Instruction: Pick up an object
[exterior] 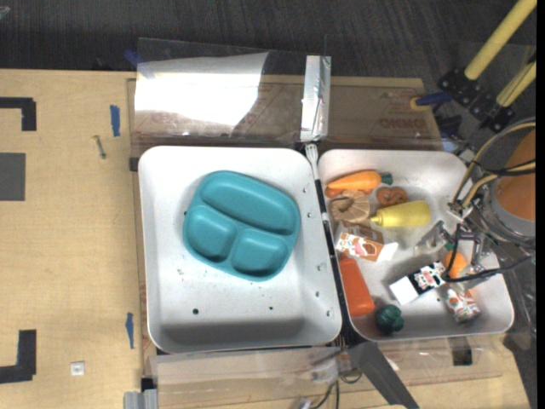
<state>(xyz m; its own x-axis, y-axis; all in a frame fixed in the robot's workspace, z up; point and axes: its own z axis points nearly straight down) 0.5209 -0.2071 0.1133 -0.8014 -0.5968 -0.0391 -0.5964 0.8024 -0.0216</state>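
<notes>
Right bin [502, 318] holds a carrot [353, 181] lying left-right; hand [456, 258] state unclear

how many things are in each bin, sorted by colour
Left bin:
teal divided tray: 1

Right bin:
orange (carrot, bottle): 2
yellow bottle: 1
brown (two small food pieces): 2
dark green ball: 1
white printed (packets, box): 3

Total: 10, counting what can be told apart

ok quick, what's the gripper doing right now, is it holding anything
Gripper: low over the right bin; whether it holds anything cannot be told.
</notes>
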